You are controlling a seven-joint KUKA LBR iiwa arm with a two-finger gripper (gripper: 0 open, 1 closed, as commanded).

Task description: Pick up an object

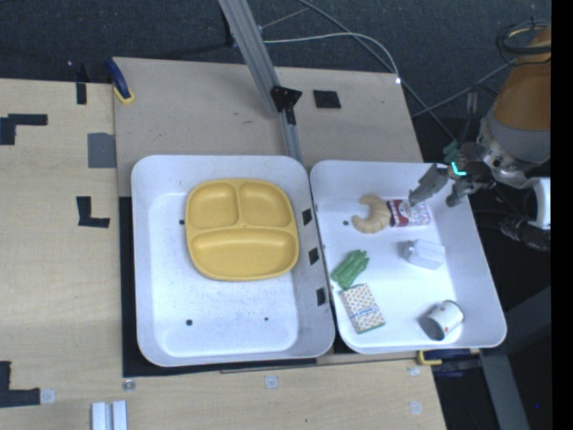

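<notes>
**End effector poised over the right bin**

Camera view: the end effector (428, 189) hangs above a small red-and-white packet (408, 213) beside the croissant (370, 214) in the right bin (479, 276), seemingly lining up a grasp; whether it is wide or narrow I cannot tell.

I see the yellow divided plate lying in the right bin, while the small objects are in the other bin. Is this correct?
Not quite. The camera view shows the yellow divided plate in the left bin; the small objects, such as the green item, lie in the right bin.
</notes>
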